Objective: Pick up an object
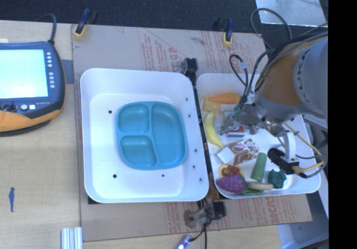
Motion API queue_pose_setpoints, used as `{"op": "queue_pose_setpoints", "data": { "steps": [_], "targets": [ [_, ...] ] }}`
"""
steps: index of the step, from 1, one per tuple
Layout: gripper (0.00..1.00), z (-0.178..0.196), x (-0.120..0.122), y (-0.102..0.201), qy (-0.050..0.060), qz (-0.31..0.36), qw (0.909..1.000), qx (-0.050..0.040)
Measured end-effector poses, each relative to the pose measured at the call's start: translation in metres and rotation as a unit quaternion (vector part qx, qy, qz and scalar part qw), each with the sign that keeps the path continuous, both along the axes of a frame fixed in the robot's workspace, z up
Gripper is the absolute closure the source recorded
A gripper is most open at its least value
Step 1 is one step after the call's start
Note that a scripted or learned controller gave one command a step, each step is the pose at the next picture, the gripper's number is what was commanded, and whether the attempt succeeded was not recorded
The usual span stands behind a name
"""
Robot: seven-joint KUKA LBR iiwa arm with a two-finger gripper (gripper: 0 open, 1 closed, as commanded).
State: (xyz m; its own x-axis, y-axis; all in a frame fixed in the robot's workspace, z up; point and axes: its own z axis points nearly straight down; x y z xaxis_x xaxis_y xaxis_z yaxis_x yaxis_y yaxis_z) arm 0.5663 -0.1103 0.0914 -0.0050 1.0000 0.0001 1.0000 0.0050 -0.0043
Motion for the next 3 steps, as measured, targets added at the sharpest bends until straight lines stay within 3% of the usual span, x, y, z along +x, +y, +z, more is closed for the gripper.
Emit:
{"op": "queue_pose_setpoints", "data": {
  "steps": [1, 2, 3],
  "targets": [
    [0.0, 0.001, 0.05, 0.013, -0.001, -0.001, 1.0, 0.0004],
    [0.0, -0.001, 0.086, 0.014, 0.004, -0.001, 1.0, 0.0018],
    [0.0, -0.001, 0.087, 0.017, 0.006, -0.002, 1.0, 0.0006]
  ]
}}
